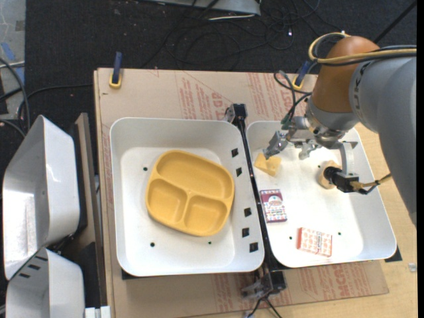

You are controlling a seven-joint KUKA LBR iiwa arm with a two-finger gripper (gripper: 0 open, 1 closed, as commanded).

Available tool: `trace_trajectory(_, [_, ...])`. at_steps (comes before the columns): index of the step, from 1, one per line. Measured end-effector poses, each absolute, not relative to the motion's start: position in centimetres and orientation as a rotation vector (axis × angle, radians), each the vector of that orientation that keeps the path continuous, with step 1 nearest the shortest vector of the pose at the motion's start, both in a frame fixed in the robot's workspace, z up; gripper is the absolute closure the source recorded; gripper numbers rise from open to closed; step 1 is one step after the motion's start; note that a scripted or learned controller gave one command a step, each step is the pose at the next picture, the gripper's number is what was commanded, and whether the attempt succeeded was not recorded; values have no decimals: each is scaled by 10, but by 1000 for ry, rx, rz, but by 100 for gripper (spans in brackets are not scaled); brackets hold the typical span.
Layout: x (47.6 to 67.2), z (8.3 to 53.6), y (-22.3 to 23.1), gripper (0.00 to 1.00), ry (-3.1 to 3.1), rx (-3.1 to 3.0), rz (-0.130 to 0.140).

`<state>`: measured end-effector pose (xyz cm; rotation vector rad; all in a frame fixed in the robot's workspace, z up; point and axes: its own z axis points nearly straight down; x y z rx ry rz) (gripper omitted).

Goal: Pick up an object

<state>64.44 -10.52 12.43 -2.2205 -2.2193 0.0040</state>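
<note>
Yellow wedge point(268, 166) looks like the likely target here. It's sitting on the floor of the right bin point(361, 220), up in the far corner, close to the divider between the 2 bins. The hand point(289, 152) is right over it and, as far as I can make out, spread wide, with 1 fingertip point(271, 152) touching or just above the wedge's top edge. The wedge isn't between the 2 fingers, so I wouldn't call this a grip.

Progress-wise, I'd say the reach is done and the actual pick isn't. The wedge still seems to be resting on the bin floor, nothing is lifted, and the hand looks a bit off to the side of it, so it probably needs to line up, close, then raise.

Also in the right bin are a small pink packet point(273, 205) near the divider, just nearer the camera than the wedge, and a red-and-white packet point(313, 241) toward the front, well apart from the hand. The left bin point(132, 234) has 1 yellow divided plate point(190, 193) lying flat in the middle. Both bins sit on the brown worktop point(172, 88), and the arm point(377, 85) comes in from the right.
</note>
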Motion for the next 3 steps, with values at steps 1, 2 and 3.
trace_trajectory(1, [646, 138, -105, 100, -2222, -2224, -1])
trace_trajectory(2, [645, 191, -115, 100, -2222, -2228, -4])
trace_trajectory(3, [655, 240, -114, 100, -2229, -2221, -5])
